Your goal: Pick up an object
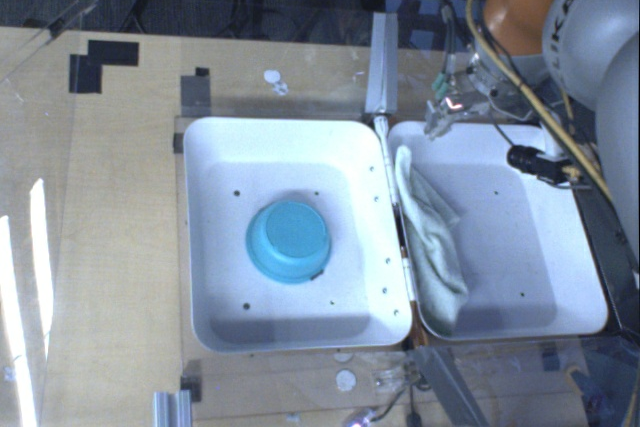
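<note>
A blue round bowl (290, 240) lies upside down in the middle of the left bin (215, 315). A white cloth (430, 235) is bunched along the left wall of the right bin (570, 305). My gripper (440, 120) hangs above the far left corner of the right bin, just beyond the cloth's top end. It carries nothing that I can see.
A metal bar (380, 65) stands behind the seam between the two bins. Cables (535, 160) trail from the arm over the right bin's far side. The wooden bench (90, 245) stretches away to the left.
</note>
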Robot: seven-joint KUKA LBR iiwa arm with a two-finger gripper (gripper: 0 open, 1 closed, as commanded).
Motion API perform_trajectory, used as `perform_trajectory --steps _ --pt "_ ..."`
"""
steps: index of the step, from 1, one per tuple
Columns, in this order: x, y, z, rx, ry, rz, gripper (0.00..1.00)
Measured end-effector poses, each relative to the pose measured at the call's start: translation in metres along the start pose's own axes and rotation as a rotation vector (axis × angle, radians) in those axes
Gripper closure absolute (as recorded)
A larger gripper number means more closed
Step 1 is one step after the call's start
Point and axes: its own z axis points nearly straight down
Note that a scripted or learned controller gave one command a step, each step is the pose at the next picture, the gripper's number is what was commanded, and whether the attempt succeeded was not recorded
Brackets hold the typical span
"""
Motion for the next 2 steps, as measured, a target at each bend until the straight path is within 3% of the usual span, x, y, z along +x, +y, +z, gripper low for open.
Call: perform_trajectory --steps 1,2 --pt "0.065 0.018 0.022 0.000 0.001 -0.010 1.00" --pt "0.034 0.010 -0.106 -0.003 -0.001 -0.103 1.00"
